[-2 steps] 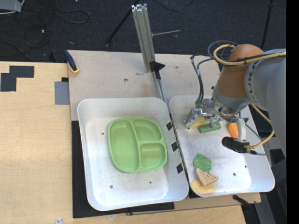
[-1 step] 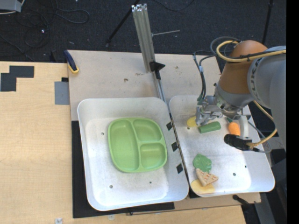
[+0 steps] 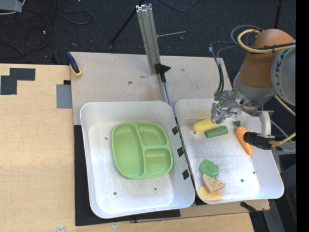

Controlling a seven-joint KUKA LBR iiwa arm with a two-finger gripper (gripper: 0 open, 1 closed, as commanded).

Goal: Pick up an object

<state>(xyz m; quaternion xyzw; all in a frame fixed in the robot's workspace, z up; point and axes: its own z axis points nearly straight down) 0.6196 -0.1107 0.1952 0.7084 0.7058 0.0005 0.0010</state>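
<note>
Arm: the grey arm with its orange band reached in from the right, over the right bin [image 3: 270,190].
Gripper: the gripper [image 3: 218,116] hung low above the far left part of that bin, just over the yellow banana-like piece [image 3: 203,125].
Fingers: they pointed downward, but whether they were spread or pressed together could not be told; nothing showed between them.
Nearest things: the yellow piece lay on the bin floor, with a dark green block [image 3: 216,132] just beside it, touching or nearly so.
Other things in the right bin: an orange carrot [image 3: 244,140] near the right wall, a green leafy piece [image 3: 209,167] and a wedge of pizza or cheese [image 3: 213,183] near the front.
Left bin: a green divided plate [image 3: 142,149] lay in the left bin [image 3: 96,129].
Progress: by my reading nothing had been lifted; every object rested in a bin.
Left to do: close on one thing, probably the yellow piece, and raise it clear.
</note>
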